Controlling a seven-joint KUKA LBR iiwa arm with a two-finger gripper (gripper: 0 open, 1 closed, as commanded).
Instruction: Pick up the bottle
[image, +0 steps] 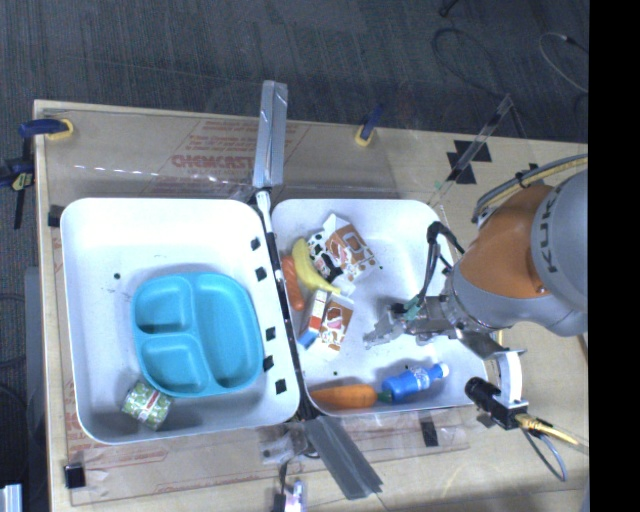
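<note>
A pale wooden tabletop (120, 130) carries two shallow white bins side by side. The left bin (90, 230) holds a turquoise sectioned tray (195, 333), with a small green-patterned bundle (146, 404) lying just off the tray's near-left corner. The right bin (400, 215) is more crowded, and the grey arm with its orange band (505, 262) reaches in over its right side. The pincer (388, 325) hangs low near the middle of this bin, above bare white floor; whether its fingers are apart or together cannot be made out at this angle, and nothing is visibly caught between them. Near the top of the bin lies a printed carton (350, 250), with a banana (312, 270) beside it and a smaller carton (330, 322) below that. Along the near wall rests a carrot (342, 397), and just to its right lies the blue bottle (412, 382) on its side, apart from the pincer and below it.
</note>
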